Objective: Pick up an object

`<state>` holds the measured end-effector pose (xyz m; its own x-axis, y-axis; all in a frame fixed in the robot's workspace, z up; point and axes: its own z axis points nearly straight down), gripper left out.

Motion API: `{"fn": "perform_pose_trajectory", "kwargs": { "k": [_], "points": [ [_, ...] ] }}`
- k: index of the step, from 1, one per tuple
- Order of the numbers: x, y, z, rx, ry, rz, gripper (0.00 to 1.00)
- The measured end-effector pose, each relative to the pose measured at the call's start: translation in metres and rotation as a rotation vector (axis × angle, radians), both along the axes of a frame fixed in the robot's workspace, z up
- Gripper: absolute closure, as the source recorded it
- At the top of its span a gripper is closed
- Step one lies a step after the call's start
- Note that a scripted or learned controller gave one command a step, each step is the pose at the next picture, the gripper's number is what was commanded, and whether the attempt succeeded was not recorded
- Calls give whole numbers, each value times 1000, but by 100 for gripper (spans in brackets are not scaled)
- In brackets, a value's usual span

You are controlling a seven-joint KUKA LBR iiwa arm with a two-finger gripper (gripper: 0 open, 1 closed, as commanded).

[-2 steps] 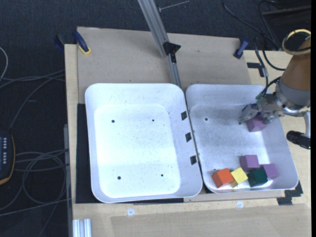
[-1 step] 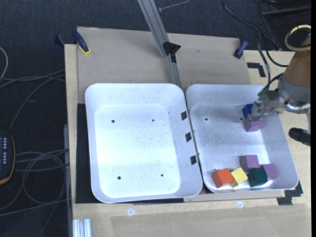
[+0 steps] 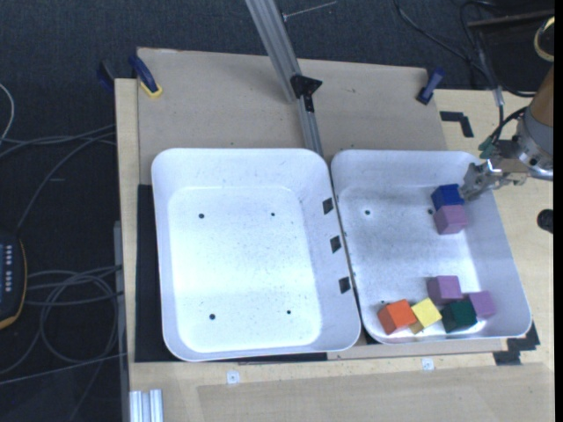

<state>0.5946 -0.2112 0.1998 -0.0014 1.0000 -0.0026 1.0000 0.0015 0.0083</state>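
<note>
Gripper (image 3: 479,179) hovers at the right bin's (image 3: 387,170) rim, finger spread unreadable; a matte blue cube (image 3: 446,196) sits just beside the fingertips, touching a purple cube (image 3: 451,220).

A light wooden desk (image 3: 220,104) stands on dark carpeted floor (image 3: 62,25). Blue clamps (image 3: 145,75) grip its far corners, another at the right (image 3: 430,84). A grey metal pole (image 3: 277,42) slants across the desk's far side toward the middle. Loose dark cables (image 3: 53,262) trail over the floor at left, beside a black device with an orange edge (image 3: 10,275). More cables (image 3: 440,7) coil at top right. Lighting is even and soft.
</note>
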Motion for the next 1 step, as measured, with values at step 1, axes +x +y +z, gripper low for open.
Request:
{"fn": "perform_pose_trajectory", "kwargs": {
  "k": [1],
  "points": [
    [1,0,7,1,5,0,100]
  ]
}}
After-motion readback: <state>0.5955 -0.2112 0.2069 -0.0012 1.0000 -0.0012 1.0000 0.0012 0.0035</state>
